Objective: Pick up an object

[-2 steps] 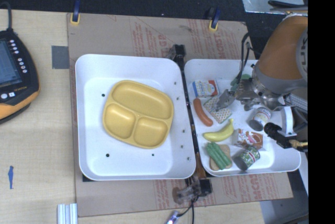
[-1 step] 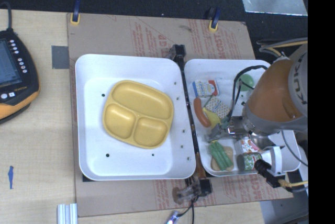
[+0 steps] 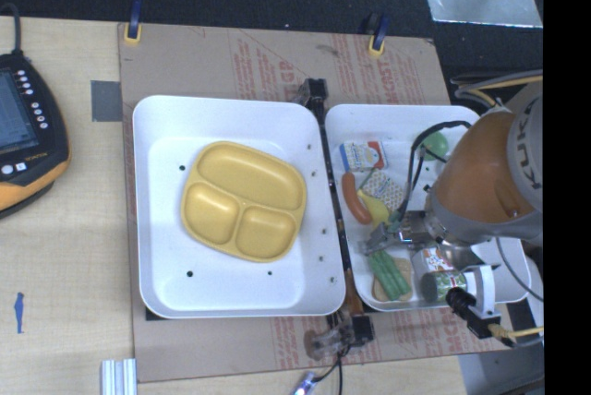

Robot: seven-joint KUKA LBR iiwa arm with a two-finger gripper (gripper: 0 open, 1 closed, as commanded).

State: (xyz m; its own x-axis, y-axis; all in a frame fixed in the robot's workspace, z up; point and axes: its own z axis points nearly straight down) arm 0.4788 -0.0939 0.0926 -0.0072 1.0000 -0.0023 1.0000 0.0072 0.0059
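Grey and orange, the arm (image 3: 485, 176) looms largest, reaching over the right bin (image 3: 406, 118) from the counter's right edge and covering much of that bin. Its hand (image 3: 392, 236) sits low in the bin's middle, just beside a sausage (image 3: 355, 197) and a yellow piece (image 3: 373, 205); whether it is open or closed I cannot tell, and nothing can be seen gripped in it. Toward the bin's front edge lies a green stick (image 3: 383, 275) on a tan slab (image 3: 398, 275), with a labelled can (image 3: 441, 281) near its front right corner. A small carton (image 3: 361, 154) rests near the bin's back left corner, and a green ball (image 3: 435, 145) peeps out by the arm. Alongside, the left bin (image 3: 162, 287) carries a yellow divided plate (image 3: 244, 200) in its middle. A pendant (image 3: 26, 135) lies at the counter's left edge.
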